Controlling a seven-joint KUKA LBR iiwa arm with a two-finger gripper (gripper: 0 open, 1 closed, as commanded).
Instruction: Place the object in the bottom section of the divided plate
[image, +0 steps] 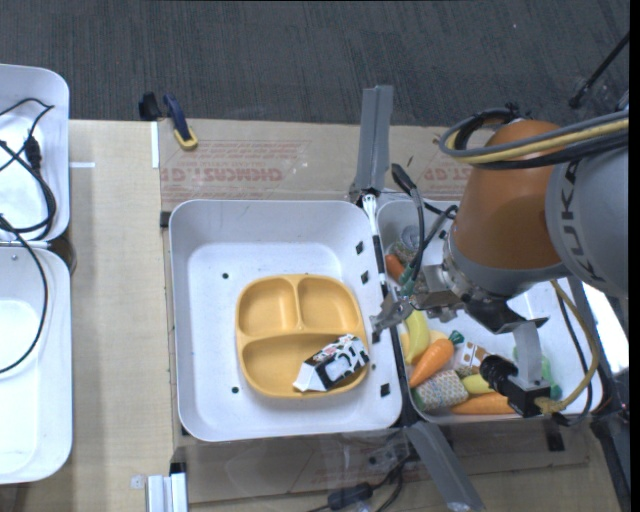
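A yellow divided plate (272, 308) lies in the left white bin (200, 300), with two small sections at the top and one wide section at the bottom. A black-and-white patterned packet (335, 365) rests in the bottom section, at its right end, reaching the plate's rim. My gripper (390, 310) hangs over the wall between the two bins, just right of and above the packet, apart from it. It is open with nothing between its fingers. The orange-banded wrist (505, 210) covers much of the right bin.
The right bin (570, 300) holds several toy foods: a carrot (432, 360), a banana (415, 335), a mesh-wrapped item (440, 390) and an orange piece (480, 405). A grey upright post (375, 140) stands behind the bins. Cables trail around the arm.
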